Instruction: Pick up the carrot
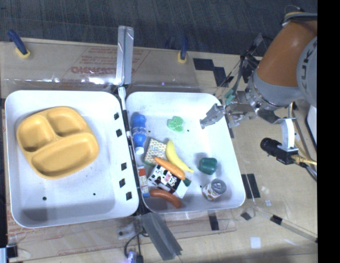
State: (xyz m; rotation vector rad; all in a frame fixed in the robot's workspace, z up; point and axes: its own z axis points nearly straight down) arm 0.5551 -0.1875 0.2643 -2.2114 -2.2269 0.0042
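We see the carrot (pixel 170 167) lying in the right bin (pixel 227 163), between the banana (pixel 177 156) and a patterned box (pixel 169 180). The gripper (pixel 212 117) hovers near the bin's upper right corner, well apart; we cannot tell its fingers' state.
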